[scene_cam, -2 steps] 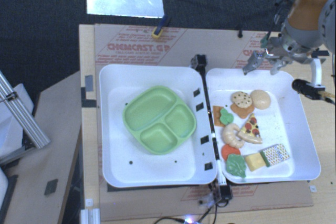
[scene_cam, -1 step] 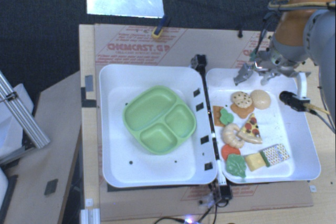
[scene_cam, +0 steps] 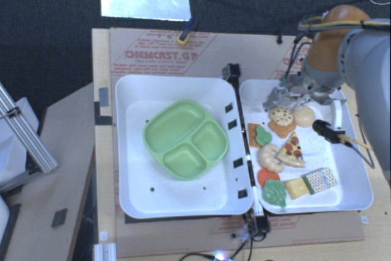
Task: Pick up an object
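My gripper (scene_cam: 282,98) is down at the far end of the right bin (scene_cam: 360,192), just behind a chocolate-chip cookie (scene_cam: 281,116). A pale round bun (scene_cam: 303,115) lies beside the cookie on the right. Closer to the front lie a pizza slice (scene_cam: 292,151), a curled pale shrimp (scene_cam: 269,158), a red tomato piece (scene_cam: 267,176), a green lettuce leaf (scene_cam: 275,194), a yellow cheese block (scene_cam: 297,188) and a checked block (scene_cam: 320,180). An orange cracker (scene_cam: 253,134) and a small green leaf (scene_cam: 264,136) sit by the bin's left wall.
The left bin (scene_cam: 131,131) holds a green divided plate (scene_cam: 185,139). A black-clipped divider (scene_cam: 238,131) separates the two bins. The grey arm (scene_cam: 360,64) comes in from the right over the right bin's far corner.
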You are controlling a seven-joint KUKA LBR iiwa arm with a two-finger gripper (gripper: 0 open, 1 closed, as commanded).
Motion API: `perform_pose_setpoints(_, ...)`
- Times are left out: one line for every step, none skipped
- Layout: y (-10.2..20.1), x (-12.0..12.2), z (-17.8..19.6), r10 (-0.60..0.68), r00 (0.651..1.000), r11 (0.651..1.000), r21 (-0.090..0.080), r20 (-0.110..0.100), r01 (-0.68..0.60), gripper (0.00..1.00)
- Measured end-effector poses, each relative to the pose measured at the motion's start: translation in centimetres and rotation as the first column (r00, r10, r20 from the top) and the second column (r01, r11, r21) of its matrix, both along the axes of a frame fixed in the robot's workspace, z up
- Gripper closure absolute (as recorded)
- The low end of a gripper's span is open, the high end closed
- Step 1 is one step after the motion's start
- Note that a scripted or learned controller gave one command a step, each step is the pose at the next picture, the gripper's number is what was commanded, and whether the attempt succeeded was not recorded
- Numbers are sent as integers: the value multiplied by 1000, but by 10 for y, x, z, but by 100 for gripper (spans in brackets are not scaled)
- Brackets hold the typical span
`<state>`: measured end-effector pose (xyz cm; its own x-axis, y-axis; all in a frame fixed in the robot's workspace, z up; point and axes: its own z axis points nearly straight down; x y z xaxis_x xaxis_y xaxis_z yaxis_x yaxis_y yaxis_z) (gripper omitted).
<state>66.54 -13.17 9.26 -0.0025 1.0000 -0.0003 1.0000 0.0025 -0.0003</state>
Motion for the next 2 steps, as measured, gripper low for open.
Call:
perform_pose_setpoints(1, 1, -7, 2, 1000, 1000, 0, 2, -2, 0)
perform_pose_setpoints(1, 2, 5, 3, 1000, 1000, -1, 7, -3, 100)
